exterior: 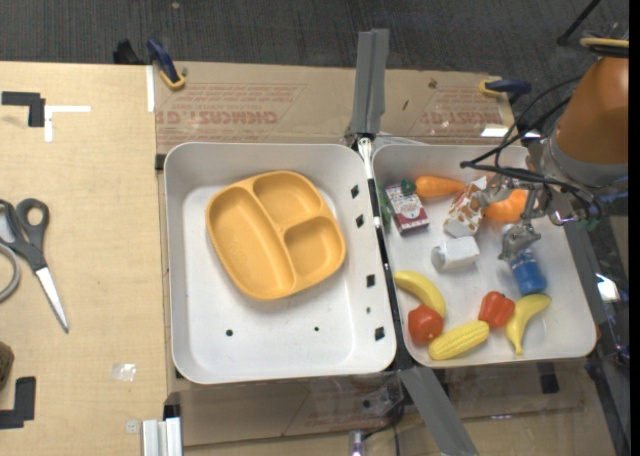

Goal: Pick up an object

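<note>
Arm (600, 114) is cut off at the right edge; only the orange band and wrist show. The gripper (520, 237) hangs low over the right bin (580, 344), but cables and dark metal clutter it, so I cannot tell how the jaws stand or whether anything sits between them.

Right bin is crowded: carrot (438, 186) at the back, small red-and-green box (407, 208) beside it, white block (456, 253) mid-bin, blue cylinder (526, 275) just under the gripper, banana (422, 290) near the left wall, tomato (425, 323), corn cob (459, 340), red pepper (495, 308), second banana (527, 318) at front right. An orange piece (508, 206) and a crinkled packet (468, 206) are partly hidden by cables.

Left bin (190, 344) holds one yellow divided plate (275, 234), with bare floor around it.

Scissors (38, 256) lie on the counter (80, 344), far left.
</note>
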Controlling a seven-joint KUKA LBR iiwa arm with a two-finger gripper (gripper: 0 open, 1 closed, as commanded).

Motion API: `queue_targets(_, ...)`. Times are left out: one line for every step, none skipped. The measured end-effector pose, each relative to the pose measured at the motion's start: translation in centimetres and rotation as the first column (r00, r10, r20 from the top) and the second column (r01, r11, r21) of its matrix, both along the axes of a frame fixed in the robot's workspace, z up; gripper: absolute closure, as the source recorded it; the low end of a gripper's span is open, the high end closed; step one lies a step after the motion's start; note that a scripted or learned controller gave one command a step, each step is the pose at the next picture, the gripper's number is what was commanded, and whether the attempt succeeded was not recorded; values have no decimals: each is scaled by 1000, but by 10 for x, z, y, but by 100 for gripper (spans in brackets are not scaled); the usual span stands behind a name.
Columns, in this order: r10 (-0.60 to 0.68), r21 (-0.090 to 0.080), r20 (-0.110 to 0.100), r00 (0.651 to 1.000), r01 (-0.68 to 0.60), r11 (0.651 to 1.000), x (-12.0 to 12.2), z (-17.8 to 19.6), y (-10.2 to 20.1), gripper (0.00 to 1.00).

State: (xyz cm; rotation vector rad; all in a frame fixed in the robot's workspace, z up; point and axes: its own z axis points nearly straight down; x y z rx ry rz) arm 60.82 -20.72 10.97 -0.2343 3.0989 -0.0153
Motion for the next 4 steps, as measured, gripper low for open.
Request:
queue_targets(20, 6, -28, 999, -20, 1000, -36, -15, -7, 0)
queue_targets(-147, 7, -28, 989, 148, 989, 9, -16, 34, 0)
queue_targets(-171, 8, -28, 985, 171, 985, 6, -16, 28, 0)
queue_targets(-117, 7, -28, 993, 118, 993, -11, -15, 6, 0)
